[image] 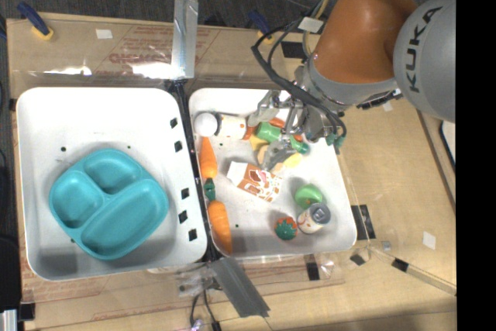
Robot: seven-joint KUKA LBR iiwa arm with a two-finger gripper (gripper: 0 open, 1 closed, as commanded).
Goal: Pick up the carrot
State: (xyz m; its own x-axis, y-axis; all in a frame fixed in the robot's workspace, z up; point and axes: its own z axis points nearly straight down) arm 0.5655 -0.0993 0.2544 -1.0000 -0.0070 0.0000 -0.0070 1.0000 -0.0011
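Two orange carrots lie along the left wall of the right bin (pixel 341 240). The upper carrot (pixel 208 157) lies lengthwise by the wall. The lower carrot (pixel 219 225) has a green top pointing up, near the bin's front left corner. My gripper (pixel 281 142) hangs over a pile of toy food in the bin's upper right part, about a hand's width right of the upper carrot and apart from both. The grey arm with its orange band (pixel 356 35) reaches in from the right.
Under the gripper lie green (pixel 267 132) and yellow (pixel 292 160) toys. A white cup (pixel 206 122), a printed packet (pixel 258 181), a green piece (pixel 308 194), a small can (pixel 315 216) and a red-green toy (pixel 285 227) share the bin. The left bin holds a teal divided plate (pixel 108 201).
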